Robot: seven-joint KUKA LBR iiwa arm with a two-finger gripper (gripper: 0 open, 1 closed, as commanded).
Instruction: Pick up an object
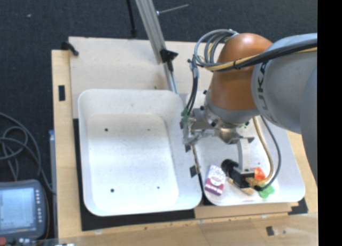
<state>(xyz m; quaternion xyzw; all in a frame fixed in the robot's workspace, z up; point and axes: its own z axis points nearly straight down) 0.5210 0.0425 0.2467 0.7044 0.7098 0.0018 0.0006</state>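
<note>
Lettering "UK" [261,92] on grey arm [286,76] over right-hand bin [295,185], claw [222,135] state indiscernible, purple box [215,180] label illegible.

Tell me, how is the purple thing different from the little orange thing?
The purple thing is purple with white on top; the orange thing is all orange. The purple thing looks bigger than the orange thing. The purple thing lies at the left side of the right bin; the orange thing sits further right, close by a green piece. Both lie in the same bin, near its front edge.
</note>
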